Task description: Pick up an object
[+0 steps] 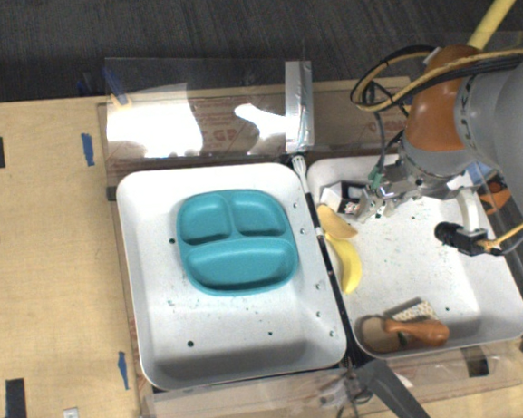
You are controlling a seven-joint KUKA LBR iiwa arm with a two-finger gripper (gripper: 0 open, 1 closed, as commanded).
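Reaching in over the right bin [489,316], the gripper [376,199] is poised near its far left corner just beside the banana [342,246], presumably targeted along the left wall; finger state cannot be told.

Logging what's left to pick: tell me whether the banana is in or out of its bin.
In. The banana lies flat on the right bin's floor, along its left wall.

Grey arm [498,110] enters from the right, orange band uppermost, wrist angled down-left, hand [370,199] lowered.
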